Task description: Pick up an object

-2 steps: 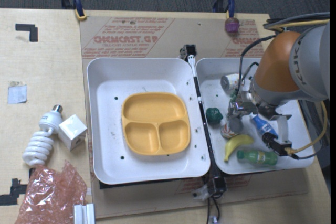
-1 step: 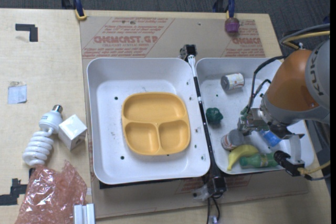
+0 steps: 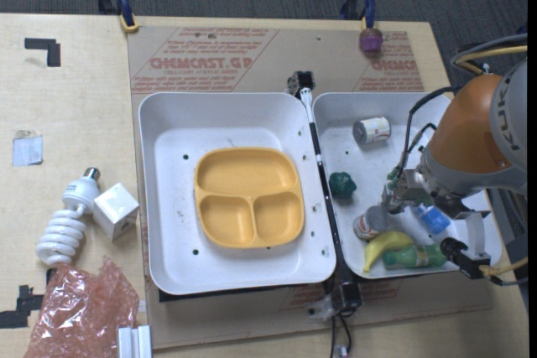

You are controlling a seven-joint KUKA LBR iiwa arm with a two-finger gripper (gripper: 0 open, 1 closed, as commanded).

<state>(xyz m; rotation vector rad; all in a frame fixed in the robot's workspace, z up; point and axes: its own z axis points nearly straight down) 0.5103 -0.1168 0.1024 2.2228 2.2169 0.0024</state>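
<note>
The right bin (image 3: 336, 115) holds a small white can (image 3: 372, 130) at the back, a dark green lump (image 3: 341, 184) near its left wall, a round can (image 3: 370, 225), a yellow banana (image 3: 387, 247), a green bottle (image 3: 415, 257) and a blue item (image 3: 434, 220) at the front. My gripper (image 3: 394, 203) reaches down from the right, just above the round can and the banana. The wrist hides its fingertips. A yellow divided plate (image 3: 248, 196) lies in the left bin (image 3: 159, 180).
Outside the bins on the left lie a spiral light bulb (image 3: 67, 222), a white cube (image 3: 116, 210) and a crumpled pink bag (image 3: 80, 310). Clamps hold the brown board (image 3: 210, 54) at the back. A purple item (image 3: 371, 38) sits behind the right bin.
</note>
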